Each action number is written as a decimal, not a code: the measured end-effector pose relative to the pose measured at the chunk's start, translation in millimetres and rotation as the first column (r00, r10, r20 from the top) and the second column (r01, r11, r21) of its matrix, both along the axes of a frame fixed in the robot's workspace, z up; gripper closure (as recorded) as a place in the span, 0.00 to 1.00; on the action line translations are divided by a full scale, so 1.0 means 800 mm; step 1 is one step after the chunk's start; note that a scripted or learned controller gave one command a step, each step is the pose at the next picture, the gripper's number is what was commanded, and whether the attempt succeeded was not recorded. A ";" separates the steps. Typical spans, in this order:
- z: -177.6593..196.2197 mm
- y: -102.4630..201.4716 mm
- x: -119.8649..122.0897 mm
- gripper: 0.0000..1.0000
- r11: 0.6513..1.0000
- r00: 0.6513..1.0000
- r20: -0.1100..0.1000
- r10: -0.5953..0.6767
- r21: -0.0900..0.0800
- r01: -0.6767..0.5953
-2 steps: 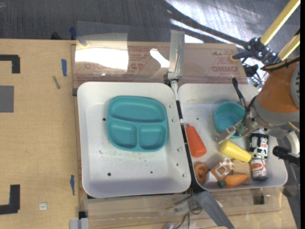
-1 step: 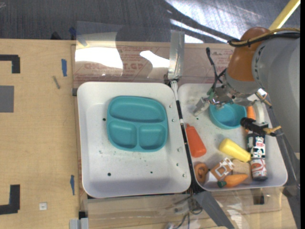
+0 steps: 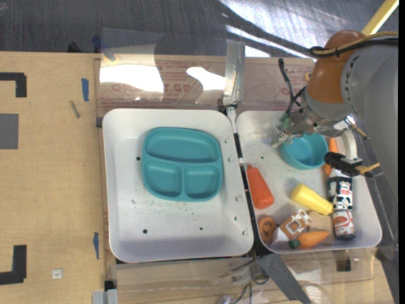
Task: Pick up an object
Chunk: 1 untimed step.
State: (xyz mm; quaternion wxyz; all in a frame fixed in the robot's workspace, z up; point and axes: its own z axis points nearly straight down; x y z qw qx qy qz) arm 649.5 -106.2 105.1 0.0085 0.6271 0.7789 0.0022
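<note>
Hand (image 3: 286, 126) low in right bin (image 3: 370, 239), at rim of blue bowl (image 3: 305, 152); can't tell its grip; nothing lifted; orange bottle (image 3: 259, 187), yellow toy (image 3: 311, 198) lie nearby; pick not done.

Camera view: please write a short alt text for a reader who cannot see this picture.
A grey robot arm's gripper sits at a small blue bowl in the right bin, among toy foods and a small bottle. The left bin holds a teal divided plate.
</note>
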 end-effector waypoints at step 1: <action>0.140 0.078 0.025 1.00 0.996 0.996 -0.004 -0.088 0.009 0.088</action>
